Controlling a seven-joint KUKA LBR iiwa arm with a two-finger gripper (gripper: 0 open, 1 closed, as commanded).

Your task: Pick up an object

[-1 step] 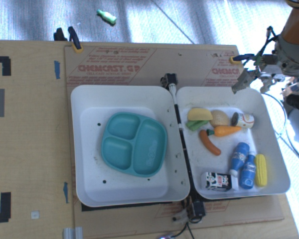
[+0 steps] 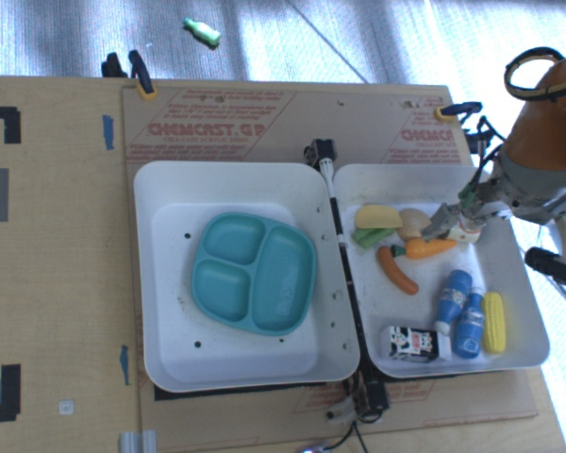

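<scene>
Nearest the lower edge of the view, a black-and-white carton (image 2: 414, 343) lies at the front of the right bin (image 2: 533, 347), with two blue bottles (image 2: 460, 311) just beside it and a yellow corn cob (image 2: 493, 322) beyond them toward the bin's right wall. Candidate objects for pick-up all rest in this right bin: an orange carrot-shaped piece (image 2: 430, 248) near the centre, a red-orange sausage-shaped piece (image 2: 397, 270) just in front of it, a green item (image 2: 368, 237), a yellow wedge (image 2: 377, 217) and a pale rounded item (image 2: 414, 222) at the rear left. Gripper (image 2: 445, 223) is lowered over the carrot-shaped piece and the pale item (grey finger tips close to both); whether its fingers are wide, narrow or closed on anything cannot be told from this angle, and no object is visibly between them. Behind the gripper, the grey arm with its orange band (image 2: 540, 125) enters from the right. In the left bin (image 2: 160, 347), a teal divided plate (image 2: 255, 274) with three compartments lies near the centre. Both bins sit side by side on a cardboard sheet (image 2: 217, 125) held by clamps (image 2: 137, 69) at its rear corners.
</scene>
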